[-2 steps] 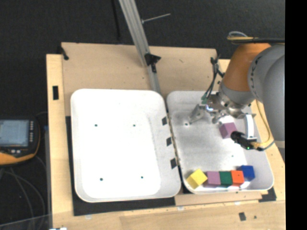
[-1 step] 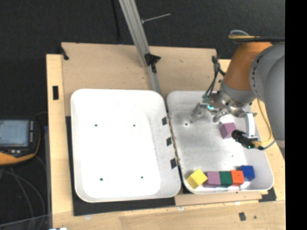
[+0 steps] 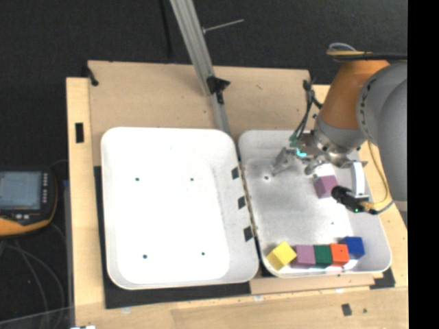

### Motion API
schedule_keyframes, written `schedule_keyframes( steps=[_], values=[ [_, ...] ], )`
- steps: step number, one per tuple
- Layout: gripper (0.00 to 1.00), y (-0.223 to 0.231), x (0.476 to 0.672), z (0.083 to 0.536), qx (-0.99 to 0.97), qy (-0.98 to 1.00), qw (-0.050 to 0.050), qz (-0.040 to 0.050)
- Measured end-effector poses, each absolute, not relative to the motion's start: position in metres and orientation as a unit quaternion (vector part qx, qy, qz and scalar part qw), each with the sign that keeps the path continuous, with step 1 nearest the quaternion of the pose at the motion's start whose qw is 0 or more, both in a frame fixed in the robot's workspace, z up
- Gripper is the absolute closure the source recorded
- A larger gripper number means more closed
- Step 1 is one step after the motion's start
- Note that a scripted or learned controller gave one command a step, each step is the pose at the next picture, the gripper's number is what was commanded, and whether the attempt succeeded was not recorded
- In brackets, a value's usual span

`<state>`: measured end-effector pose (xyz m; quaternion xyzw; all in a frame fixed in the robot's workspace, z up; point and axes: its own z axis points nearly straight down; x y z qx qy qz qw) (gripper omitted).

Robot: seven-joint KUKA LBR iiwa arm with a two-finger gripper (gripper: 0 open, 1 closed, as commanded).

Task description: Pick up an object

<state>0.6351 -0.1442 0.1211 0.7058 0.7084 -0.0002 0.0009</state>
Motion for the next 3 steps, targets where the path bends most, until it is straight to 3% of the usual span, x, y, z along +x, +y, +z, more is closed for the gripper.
schedule_keyframes(
  steps=[3],
  values=[
    [0.00,-0.1444,0.6350,0.1212,0.706,0.709,0.001,-0.0004]
  ],
)
